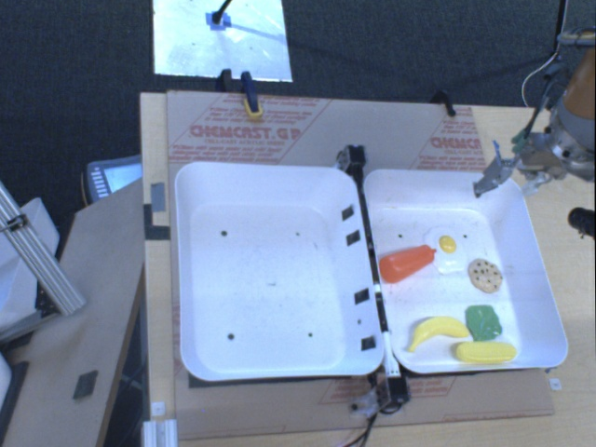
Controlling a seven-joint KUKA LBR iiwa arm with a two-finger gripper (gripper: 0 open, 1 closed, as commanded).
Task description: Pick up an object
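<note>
**Pick not started — claw off to the side, nothing held**

Left to right: the left shallow white plastic bin (270, 268) has no objects in it, just bare floor with a few dark specks. All candidates sit in the right shallow white plastic bin (521, 240).

In the right bin: orange carrot-shaped toy (407, 264) near the divider, lying flat. Just beside its tip, a white fried-egg toy with yellow yolk (446, 246). Right of that, a round tan cookie (484, 275). Along the front edge: yellow banana toy (438, 331), green leafy toy piece (483, 321), and a yellow oblong toy (485, 351) close under the green one, possibly touching.

My claw (507, 170) hangs over the far right rim of the right bin, above the table, well apart from every toy. Fingers look spread wide, nothing between them.

Status: zero done. Left: choose a target, move in over it, descend, close, lift. The carrot looks like the cleanest pick, having space around it.
</note>
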